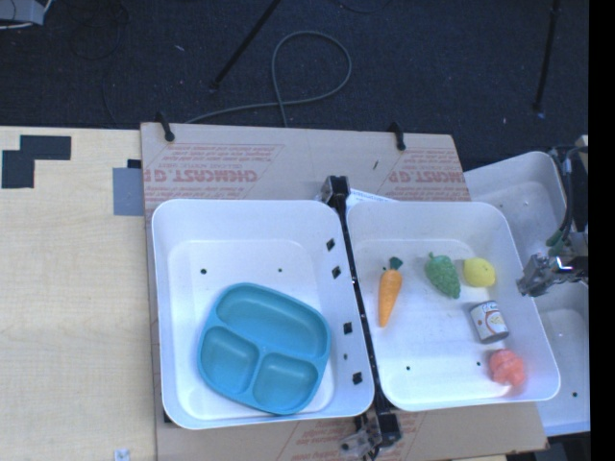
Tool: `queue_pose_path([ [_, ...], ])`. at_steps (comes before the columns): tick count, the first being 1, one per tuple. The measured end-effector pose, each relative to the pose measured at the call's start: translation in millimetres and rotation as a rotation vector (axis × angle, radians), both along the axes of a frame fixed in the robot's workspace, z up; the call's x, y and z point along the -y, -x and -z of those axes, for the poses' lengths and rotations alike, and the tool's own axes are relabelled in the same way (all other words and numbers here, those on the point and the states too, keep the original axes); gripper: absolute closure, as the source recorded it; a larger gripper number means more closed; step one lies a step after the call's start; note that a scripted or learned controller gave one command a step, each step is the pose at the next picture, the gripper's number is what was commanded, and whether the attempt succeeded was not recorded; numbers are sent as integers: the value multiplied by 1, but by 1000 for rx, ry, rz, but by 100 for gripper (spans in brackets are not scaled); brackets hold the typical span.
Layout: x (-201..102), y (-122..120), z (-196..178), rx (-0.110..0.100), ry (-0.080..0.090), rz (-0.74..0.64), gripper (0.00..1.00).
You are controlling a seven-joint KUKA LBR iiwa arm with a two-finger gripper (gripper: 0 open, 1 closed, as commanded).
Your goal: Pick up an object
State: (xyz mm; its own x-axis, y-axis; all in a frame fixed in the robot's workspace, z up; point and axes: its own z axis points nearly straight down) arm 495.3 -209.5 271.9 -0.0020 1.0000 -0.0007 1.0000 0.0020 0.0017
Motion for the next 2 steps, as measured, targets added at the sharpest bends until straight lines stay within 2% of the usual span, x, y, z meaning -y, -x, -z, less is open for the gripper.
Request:
queue_pose_path([
  [2,-98,-13,15,-5,-3,-2,100],
])
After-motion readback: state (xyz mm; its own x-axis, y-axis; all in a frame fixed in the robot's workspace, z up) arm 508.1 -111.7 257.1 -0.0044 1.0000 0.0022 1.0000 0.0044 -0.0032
